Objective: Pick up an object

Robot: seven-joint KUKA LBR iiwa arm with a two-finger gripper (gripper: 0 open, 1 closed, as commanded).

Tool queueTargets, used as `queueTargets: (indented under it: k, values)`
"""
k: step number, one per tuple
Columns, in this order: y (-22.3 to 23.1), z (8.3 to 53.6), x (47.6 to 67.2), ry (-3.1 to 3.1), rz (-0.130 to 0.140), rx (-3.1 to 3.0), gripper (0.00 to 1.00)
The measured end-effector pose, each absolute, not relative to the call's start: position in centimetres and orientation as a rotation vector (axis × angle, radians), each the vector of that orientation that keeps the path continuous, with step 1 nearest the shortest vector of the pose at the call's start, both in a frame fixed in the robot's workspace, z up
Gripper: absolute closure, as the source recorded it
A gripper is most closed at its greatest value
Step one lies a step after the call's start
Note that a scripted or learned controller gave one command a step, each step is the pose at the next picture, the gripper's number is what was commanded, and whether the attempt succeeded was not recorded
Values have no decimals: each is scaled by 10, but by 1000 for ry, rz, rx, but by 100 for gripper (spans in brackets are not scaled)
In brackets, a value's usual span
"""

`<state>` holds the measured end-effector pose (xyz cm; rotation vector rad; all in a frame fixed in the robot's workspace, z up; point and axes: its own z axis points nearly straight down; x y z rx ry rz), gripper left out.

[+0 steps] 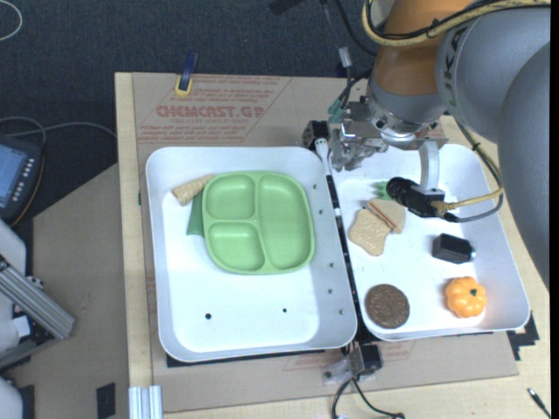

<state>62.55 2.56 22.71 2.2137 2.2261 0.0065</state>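
Toast slice point(369, 232) lies near the left wall of the right bin point(511, 297), beside a sandwich point(388, 213). My gripper point(354, 147) hovers over that bin's far left corner, apparently touching nothing; its grip I cannot tell.

I see two bins side by side on the worktop point(140, 234). In the left bin point(175, 304) sits a divided tray point(258, 222), a cracker point(190, 189) at its far-left corner. The right bin point(489, 190) holds a sandwich point(377, 225) near its middle, a cookie point(386, 305) in front of it, a pumpkin point(465, 297) to the cookie's right, and a small block point(452, 249) behind the pumpkin.
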Motion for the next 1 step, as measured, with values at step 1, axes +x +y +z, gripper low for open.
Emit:
queueTargets:
  k: [1]
  values:
    - [35,233,634,2222,5,2217,100]
